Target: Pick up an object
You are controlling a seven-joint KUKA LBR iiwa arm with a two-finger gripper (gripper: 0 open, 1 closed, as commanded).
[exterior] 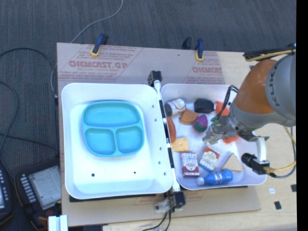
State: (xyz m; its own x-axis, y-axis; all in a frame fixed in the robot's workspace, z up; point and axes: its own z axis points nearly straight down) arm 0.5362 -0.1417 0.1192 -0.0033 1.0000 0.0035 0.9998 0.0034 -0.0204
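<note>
The small blue-and-white carton (209, 159) lies tilted in the right bin (250, 179), just below the gripper (215, 133), its long axis slanting toward the red carton (189, 164) beside it. Whether the gripper is spread or pressed together I cannot tell. The purple toy (200, 123) sits just to the gripper's left.

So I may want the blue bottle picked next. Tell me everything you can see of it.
The blue bottle lies on its side in the right bin, along the near wall, its white cap pointing left. It looks like glossy plastic, deep blue, unbroken as far as I can tell. Its cap end is just below the small red carton; the blue-and-white carton and a pale wedge lie right above it, seemingly touching. The gripper is farther back in the bin, not on it.
</note>
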